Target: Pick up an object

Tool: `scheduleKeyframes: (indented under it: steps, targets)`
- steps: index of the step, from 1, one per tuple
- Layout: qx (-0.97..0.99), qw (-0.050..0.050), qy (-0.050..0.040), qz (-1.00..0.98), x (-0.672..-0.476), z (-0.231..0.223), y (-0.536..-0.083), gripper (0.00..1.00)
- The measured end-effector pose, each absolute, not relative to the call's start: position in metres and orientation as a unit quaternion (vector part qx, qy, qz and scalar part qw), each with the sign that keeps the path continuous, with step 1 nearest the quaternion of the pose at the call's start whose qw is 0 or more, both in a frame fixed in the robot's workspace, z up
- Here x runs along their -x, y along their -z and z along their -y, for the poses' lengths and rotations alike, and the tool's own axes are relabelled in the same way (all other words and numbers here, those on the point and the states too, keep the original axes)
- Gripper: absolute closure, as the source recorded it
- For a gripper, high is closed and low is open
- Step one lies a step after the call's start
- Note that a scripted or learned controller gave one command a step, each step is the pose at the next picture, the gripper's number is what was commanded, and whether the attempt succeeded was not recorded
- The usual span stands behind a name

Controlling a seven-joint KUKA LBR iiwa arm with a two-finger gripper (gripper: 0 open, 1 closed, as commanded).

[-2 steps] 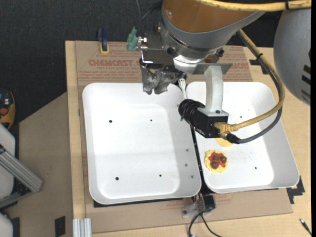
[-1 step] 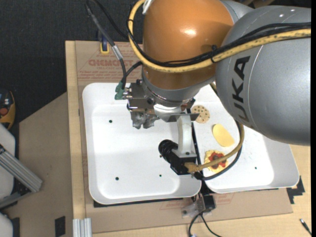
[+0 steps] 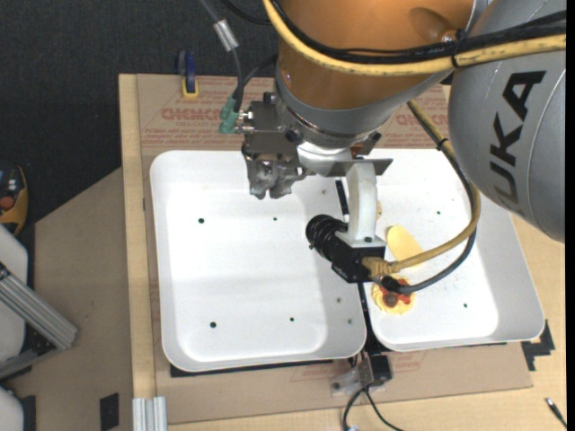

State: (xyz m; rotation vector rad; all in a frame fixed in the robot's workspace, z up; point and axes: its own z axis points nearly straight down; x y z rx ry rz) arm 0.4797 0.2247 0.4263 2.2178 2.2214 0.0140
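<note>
My gripper (image 3: 268, 183) hangs over the back part of the left white bin (image 3: 225, 277), near the wall shared with the right bin (image 3: 476, 277). I see nothing under it or in its grasp. A yellow object (image 3: 403, 240) lies in the right bin near its left side, partly hidden by the arm's bracket. A small red and orange object (image 3: 395, 301) lies in that bin's front left corner, crossed by the yellow cable. The big orange and grey arm covers the back of the right bin.
Both bins rest on a brown cardboard sheet (image 3: 144, 151). A blue clamp (image 3: 188, 72) sits on its back left edge. An aluminium rail (image 3: 36, 317) lies off the bench at front left. A small connector (image 3: 373, 371) sticks out at the bins' front edge.
</note>
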Motion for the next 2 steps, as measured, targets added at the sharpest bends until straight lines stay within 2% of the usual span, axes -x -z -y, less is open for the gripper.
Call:
scheduleKeyframes:
  steps: [1,2]
  targets:
    - [-0.707,0.003,-0.0078,-0.708,-0.480,-0.224,-0.543,1.00]
    - [-0.708,-0.003,0.0085,-0.706,-0.477,-0.224,-0.325,1.00]
